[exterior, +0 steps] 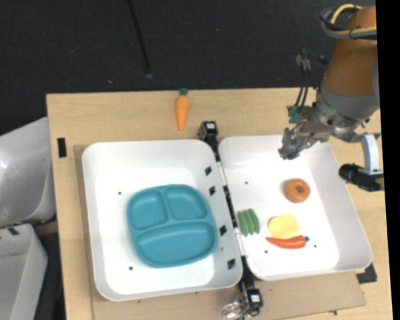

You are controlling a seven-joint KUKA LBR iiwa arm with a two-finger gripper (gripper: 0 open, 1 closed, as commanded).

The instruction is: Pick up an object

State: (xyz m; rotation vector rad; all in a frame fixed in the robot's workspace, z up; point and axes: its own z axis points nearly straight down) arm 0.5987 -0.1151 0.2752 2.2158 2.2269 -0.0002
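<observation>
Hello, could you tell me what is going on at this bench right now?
A grey and orange robot arm reaches in from the right, its tool hovering over the far part of the right bin. That bin holds a brown doughnut-like ring, a yellow piece, a red chilli and a green item. Nothing is seen between the tool's tips. The left bin holds a blue divided plate, and a toy carrot lies on the bench beyond the bins.

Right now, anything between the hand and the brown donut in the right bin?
Nothing visible. The hand hovers over the far part of the shallow white right bin; the round brown donut lies nearer the camera, with bare white floor between them. The other toys lie beyond the donut.
</observation>
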